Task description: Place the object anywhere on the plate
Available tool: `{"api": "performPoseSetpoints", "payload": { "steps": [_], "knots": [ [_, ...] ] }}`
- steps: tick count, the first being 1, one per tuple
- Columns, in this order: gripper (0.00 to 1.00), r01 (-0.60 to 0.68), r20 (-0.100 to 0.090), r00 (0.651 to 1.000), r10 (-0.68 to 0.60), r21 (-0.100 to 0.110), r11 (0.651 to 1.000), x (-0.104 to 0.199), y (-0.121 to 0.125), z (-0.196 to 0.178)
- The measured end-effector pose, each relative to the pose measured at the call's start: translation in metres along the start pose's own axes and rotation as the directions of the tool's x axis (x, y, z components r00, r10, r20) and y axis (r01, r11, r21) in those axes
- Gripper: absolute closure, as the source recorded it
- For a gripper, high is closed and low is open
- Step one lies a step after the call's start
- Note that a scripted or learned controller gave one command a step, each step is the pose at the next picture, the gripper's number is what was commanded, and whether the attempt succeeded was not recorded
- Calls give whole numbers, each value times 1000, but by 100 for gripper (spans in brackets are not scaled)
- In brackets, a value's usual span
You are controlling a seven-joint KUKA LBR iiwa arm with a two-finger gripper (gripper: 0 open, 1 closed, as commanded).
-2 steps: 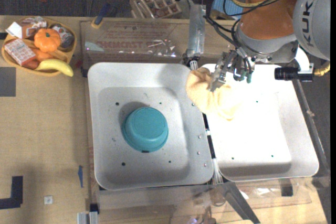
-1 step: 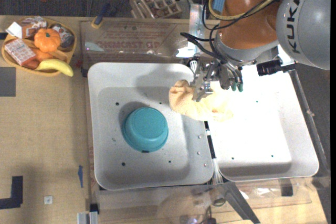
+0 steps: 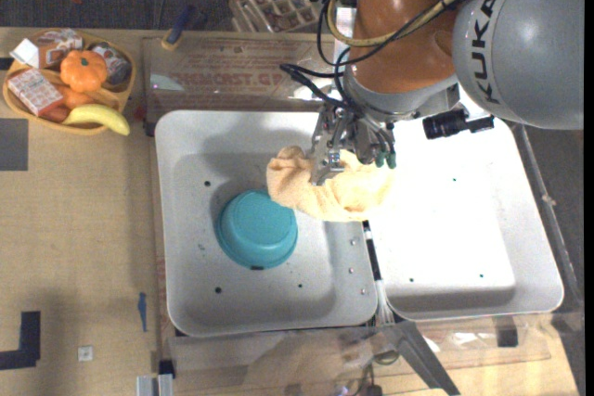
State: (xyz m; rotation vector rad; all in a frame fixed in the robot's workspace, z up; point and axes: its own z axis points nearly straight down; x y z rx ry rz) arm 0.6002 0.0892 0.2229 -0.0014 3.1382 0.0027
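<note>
A crumpled pale-yellow cloth (image 3: 329, 185) lies in the left bin (image 3: 186, 153), heaped against the bin's right wall and partly spilling over the divide toward the right bin (image 3: 483, 236). The gripper (image 3: 327, 164) sits directly on top of the cloth, its metal fingers pressed down into the folds; whether they are apart or closed on the fabric I cannot tell, since the fabric bunches around them. Just to the cloth's lower left, touching or nearly touching its edge, is a teal round plate (image 3: 258, 229), which looks more like an upturned bowl, resting on the bin floor.

The arm (image 3: 520, 42) comes in from the upper right, and its grey casing reads "KUKA" in black letters. The orange band (image 3: 408, 9) bulks over the back rim of the bins.

Behind the left bin lies a wooden board (image 3: 232, 74) with faint red lettering that I cannot read. Far left on the bench, a shallow basket (image 3: 19, 93) holds a banana (image 3: 97, 118), an orange pumpkin-like fruit (image 3: 83, 71) and small printed boxes.
</note>
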Motion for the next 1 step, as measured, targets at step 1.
{"api": "performPoseSetpoints", "payload": {
  "steps": [1],
  "knots": [
    [0, -1, 1, 1000, 1, 0, 1000, 0, 0, 0]
  ]
}}
